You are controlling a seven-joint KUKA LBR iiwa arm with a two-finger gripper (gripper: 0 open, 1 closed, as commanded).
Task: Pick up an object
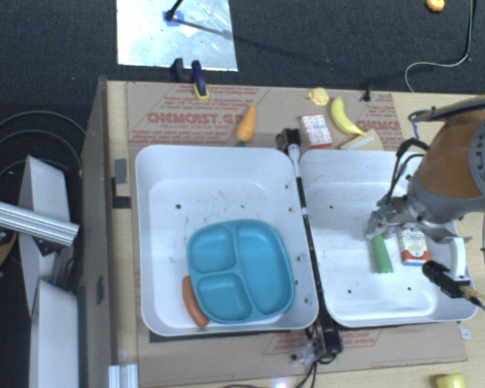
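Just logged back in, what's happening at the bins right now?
The grey arm with the orange band reaches into the right white bin from the right. Its gripper sits low at the top end of a green stick-shaped object, with a small white and red carton just beside it. Nothing looks lifted yet. The left white bin holds a blue divided plastic tray and an orange sausage-shaped toy.

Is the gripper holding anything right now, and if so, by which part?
Cannot be told. The gripper sits at the top end of the green object in the right bin, but a hold isn't visible.
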